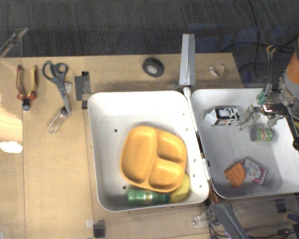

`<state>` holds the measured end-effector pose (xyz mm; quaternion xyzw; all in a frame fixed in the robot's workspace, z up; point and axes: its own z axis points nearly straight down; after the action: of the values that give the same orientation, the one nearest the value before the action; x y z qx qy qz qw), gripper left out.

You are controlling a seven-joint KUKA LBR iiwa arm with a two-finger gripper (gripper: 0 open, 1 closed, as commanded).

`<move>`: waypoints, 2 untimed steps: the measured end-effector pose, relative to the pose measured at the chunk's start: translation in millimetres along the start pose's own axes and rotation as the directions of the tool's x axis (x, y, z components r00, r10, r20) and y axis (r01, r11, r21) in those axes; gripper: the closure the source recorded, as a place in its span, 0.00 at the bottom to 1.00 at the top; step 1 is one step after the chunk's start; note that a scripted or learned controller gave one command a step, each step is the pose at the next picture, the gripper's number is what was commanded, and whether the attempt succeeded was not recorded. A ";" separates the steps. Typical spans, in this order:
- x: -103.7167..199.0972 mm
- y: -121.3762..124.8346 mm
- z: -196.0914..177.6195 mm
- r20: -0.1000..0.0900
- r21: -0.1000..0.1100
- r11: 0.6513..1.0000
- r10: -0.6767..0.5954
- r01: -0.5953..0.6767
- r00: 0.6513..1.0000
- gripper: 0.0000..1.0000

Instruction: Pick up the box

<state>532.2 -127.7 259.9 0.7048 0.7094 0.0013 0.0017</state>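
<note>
The box (225, 115) is a small black-and-white carton lying in the upper left part of the right bin (293, 182). My gripper (256, 123) hangs over the upper right part of that bin, just right of the box and apart from it. Its fingers are spread open and hold nothing. A small green can (263, 134) lies right under the gripper. The grey arm with its orange band (296, 67) comes in from the right edge.
An orange waffle-like piece (235, 174) and a pink-grey packet (255, 170) lie near the right bin's front. The left bin (105, 145) holds a yellow divided plate (153, 157), a green bottle (145, 196) and a yellow-green item (182, 189). Scissors (59, 79), pliers (26, 85) and a tape roll (153, 66) lie on the bench.
</note>
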 end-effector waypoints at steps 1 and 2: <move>-30.0 -44.7 88.9 0.000 0.002 1.000 0.005 -0.005 1.000 0.00; -39.9 -41.4 170.3 0.003 -0.011 0.998 -0.057 0.057 0.998 0.00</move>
<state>491.9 -167.9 89.5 0.6841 0.7293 0.0043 0.0067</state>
